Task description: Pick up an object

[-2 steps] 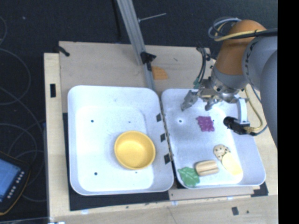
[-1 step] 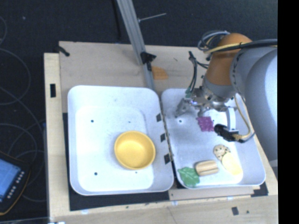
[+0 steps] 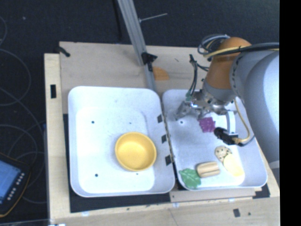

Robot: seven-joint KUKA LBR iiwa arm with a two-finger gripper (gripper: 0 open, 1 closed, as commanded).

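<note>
Resting in left bin (image 3: 84,102): round glossy yellow bowl (image 3: 136,151).

White bins (image 3: 84,126); yellow bowl (image 3: 136,150). Purple object (image 3: 206,124), green object (image 3: 190,177), tan cylinder (image 3: 208,169), pale yellow piece (image 3: 233,165), cream dotted piece (image 3: 222,151). Grey arm (image 3: 261,93), orange band (image 3: 223,67). Light wooden bench (image 3: 54,126).

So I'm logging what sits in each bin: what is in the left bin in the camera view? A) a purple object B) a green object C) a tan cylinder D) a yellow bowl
D: the yellow bowl sits alone in the left bin, while the other items lie in the right bin.
</note>
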